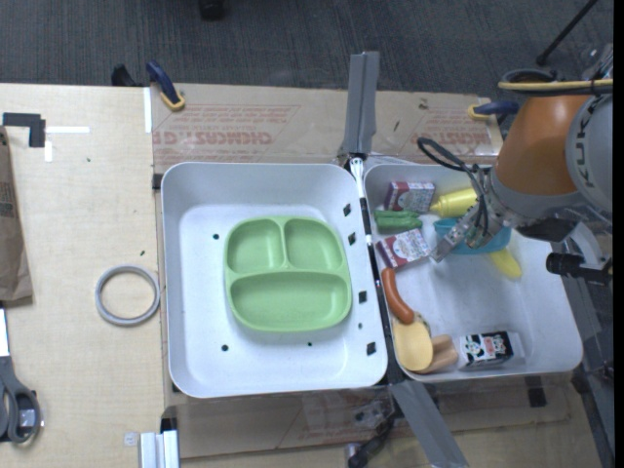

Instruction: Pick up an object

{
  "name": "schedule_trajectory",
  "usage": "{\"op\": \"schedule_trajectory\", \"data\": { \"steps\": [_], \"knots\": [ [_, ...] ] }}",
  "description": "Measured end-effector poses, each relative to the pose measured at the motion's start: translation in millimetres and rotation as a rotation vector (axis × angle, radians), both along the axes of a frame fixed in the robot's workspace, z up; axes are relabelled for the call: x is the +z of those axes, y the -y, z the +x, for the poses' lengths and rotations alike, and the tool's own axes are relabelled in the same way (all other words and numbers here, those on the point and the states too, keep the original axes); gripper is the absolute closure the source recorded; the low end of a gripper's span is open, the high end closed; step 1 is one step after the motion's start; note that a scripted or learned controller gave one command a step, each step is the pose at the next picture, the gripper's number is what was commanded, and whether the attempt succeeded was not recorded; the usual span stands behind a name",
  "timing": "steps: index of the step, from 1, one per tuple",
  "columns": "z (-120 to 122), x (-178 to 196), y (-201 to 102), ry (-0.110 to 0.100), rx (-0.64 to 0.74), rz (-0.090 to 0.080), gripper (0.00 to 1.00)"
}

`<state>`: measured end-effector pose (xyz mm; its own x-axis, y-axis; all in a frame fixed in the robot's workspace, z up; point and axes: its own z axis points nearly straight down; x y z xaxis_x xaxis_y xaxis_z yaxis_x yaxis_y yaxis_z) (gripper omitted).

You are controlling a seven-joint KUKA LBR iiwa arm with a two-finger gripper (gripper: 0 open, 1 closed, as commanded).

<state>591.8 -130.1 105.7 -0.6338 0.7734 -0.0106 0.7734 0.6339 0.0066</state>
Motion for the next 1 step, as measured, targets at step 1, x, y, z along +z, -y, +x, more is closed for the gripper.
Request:
{"op": "schedule_trajectory", "data": {
  "steps": [1],
  "knots": [
    [49.1, -3.6, -20.1, 0.010, -0.491, 0.004, 1.00]
  ]
}}
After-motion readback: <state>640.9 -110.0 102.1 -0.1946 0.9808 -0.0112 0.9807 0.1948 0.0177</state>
